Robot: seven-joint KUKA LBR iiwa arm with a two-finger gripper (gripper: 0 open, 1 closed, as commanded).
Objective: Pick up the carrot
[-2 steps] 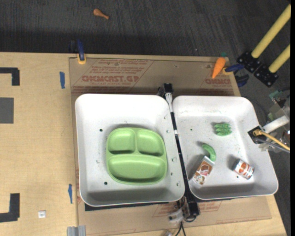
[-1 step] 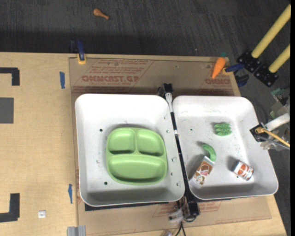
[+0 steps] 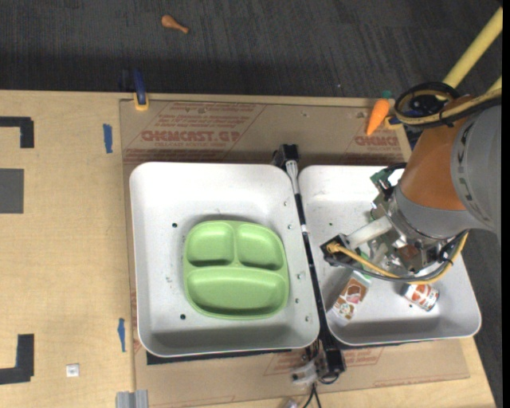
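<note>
An orange carrot [image 3: 376, 118] with a green tip lies on the cardboard bench behind the right bin [image 3: 335, 187], outside its rim. My gripper [image 3: 393, 253] hangs low over the middle of the right bin, well in front of that carrot. The wrist and the arm's orange band [image 3: 430, 171] cover the gripper's tip and the bin floor under it. Nothing can be seen held.
A green divided plate [image 3: 236, 267] fills the middle of the left bin [image 3: 151, 239]. Two small red-and-white packets [image 3: 351, 296] [image 3: 421, 296] lie near the right bin's front wall. A small orange object [image 3: 174, 24] lies on the dark floor at the far back.
</note>
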